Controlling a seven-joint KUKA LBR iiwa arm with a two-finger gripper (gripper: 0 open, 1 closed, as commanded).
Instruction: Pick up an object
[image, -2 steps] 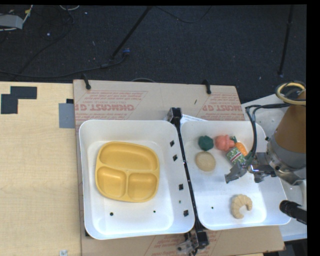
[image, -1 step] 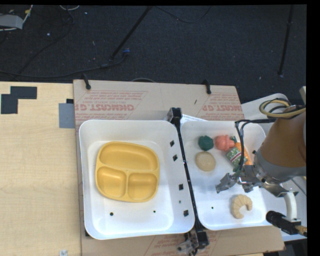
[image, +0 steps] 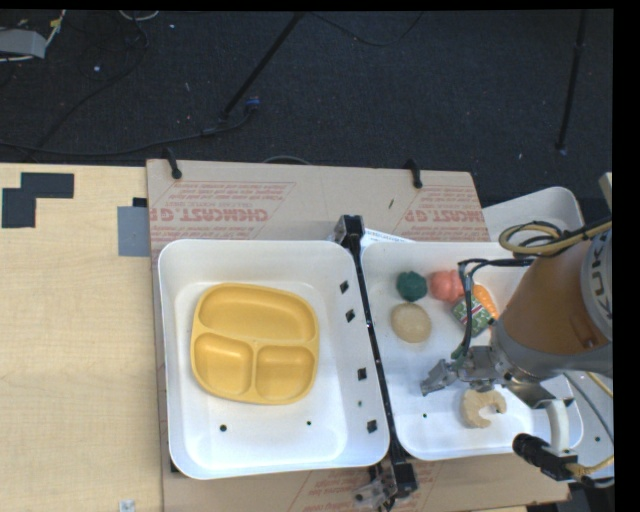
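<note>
Gripper (image: 440, 378): grey two-finger tool low in the right bin, pointing left; state of the pincer impossible to tell at this angle; nothing visibly between the tips.
Arm (image: 550, 305): grey with a broad orange band, reaching in from the right, covering the right part of the bin.
Nearest object: pale cream, curled, crusty-looking piece (image: 483, 407), just beside the gripper on the near side, apart from the other items.
Right bin (image: 440, 440): shallow white plastic tray holding every loose item.
Next objects back: round beige ball-like lump (image: 410, 322), then dark green rounded lump (image: 411, 285), salmon-pink rounded lump (image: 447, 285), and green-and-orange packet-like item (image: 476, 308), partly hidden by the arm.
Left bin (image: 200, 440): shallow white tray with a yellow three-compartment plastic plate (image: 256, 340).
Step in hand, as a judgement: lining up over one target before descending.
Doing it well: choose the isolated cream piece or beige lump, centre directly above, descend straight, close only with the object between the tips, lift slowly.
Risk: nudging the curled piece sideways.
</note>
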